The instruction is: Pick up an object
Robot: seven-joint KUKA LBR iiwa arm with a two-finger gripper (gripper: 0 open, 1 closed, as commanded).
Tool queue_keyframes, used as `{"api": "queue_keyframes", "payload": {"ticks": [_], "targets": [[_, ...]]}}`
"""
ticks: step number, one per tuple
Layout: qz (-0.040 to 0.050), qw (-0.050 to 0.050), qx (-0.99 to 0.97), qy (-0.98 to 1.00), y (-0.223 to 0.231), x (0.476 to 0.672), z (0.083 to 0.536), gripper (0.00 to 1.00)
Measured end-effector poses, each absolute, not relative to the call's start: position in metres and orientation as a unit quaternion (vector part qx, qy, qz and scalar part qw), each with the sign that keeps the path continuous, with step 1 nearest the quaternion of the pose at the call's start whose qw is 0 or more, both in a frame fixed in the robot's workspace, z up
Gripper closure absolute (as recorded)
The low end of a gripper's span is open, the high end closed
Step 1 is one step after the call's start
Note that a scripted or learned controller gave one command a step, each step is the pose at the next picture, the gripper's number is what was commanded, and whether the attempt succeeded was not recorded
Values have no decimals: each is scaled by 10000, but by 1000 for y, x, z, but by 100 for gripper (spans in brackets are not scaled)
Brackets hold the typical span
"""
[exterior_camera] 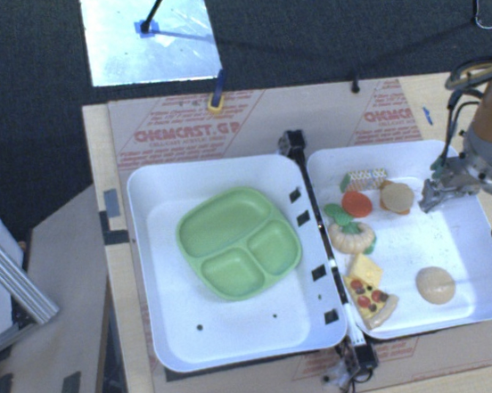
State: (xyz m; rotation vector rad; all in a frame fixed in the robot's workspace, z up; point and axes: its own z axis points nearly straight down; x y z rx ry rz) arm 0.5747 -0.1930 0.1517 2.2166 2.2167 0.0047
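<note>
Gripper (432, 196) is hanging at the right side of the frame, over the right bin (477, 242), just beside the round bun (397, 197). I cannot tell what it is doing with its tip, and nothing is showing in it. So the picking up is not done yet. All the toy food is lying in the bin: tomato (357, 204), pizza slice (372, 297), pale egg (436, 285). Left of them, a green plate (239, 242) is sitting in the left bin (158, 247).
</note>
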Motion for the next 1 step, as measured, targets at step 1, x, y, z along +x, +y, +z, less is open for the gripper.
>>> {"api": "queue_keyframes", "payload": {"ticks": [1], "targets": [[20, 41, 7057, 7085, -195, 577, 217, 100]]}}
